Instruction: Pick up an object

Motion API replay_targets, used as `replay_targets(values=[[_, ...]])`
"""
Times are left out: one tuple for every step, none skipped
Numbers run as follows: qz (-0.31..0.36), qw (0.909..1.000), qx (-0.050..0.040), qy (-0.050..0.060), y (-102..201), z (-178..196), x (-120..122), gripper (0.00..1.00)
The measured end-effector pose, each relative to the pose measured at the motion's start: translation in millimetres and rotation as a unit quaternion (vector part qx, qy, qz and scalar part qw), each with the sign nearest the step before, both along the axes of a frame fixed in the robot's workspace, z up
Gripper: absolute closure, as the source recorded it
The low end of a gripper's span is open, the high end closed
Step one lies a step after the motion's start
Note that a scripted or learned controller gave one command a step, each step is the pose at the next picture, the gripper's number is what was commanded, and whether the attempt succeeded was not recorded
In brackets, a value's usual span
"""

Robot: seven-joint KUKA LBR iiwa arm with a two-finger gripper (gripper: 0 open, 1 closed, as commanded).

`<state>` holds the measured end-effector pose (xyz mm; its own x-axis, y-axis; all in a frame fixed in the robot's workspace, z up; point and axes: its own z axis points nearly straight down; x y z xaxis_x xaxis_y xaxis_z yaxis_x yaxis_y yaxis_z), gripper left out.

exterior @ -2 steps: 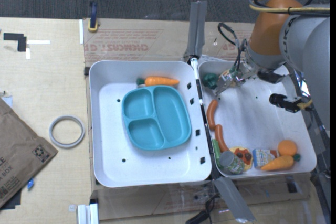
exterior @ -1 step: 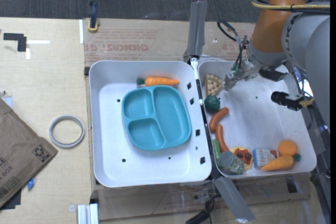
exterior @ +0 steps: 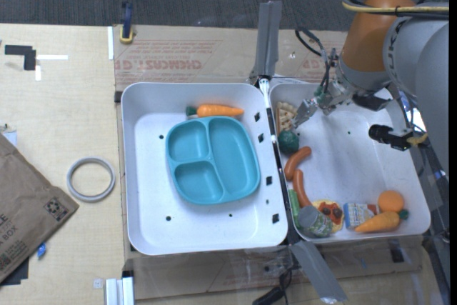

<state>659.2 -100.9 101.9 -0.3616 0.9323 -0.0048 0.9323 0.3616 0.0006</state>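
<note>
My gripper [exterior: 312,108] hangs over the back left part of the right bin [exterior: 357,153], just right of a tan waffle-like piece [exterior: 285,113]. A dark green round toy [exterior: 288,141] lies below it by the bin's left wall. Two red sausages [exterior: 298,159] [exterior: 302,189] lie further forward. Along the front of that bin are a pizza slice [exterior: 321,214], a small can [exterior: 359,212], an orange ball [exterior: 390,201] and a carrot [exterior: 378,222]. I see nothing held in the gripper.
The left bin [exterior: 143,175] holds a teal divided plate [exterior: 213,158] and a carrot [exterior: 218,111] at its back wall. A tape ring [exterior: 91,177] and a cardboard box [exterior: 25,203] lie on the bench to the left. A black part [exterior: 389,133] juts from the arm over the right bin.
</note>
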Motion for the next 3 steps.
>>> replay_targets(values=[[-0.027,0.9996,0.0019,0.002,-24,-11,-91,0.00],[0.005,1.0000,0.0024,0.002,-5,-11,-161,0.00],[0.018,0.9998,0.0023,0.001,1,-10,-181,0.00]])
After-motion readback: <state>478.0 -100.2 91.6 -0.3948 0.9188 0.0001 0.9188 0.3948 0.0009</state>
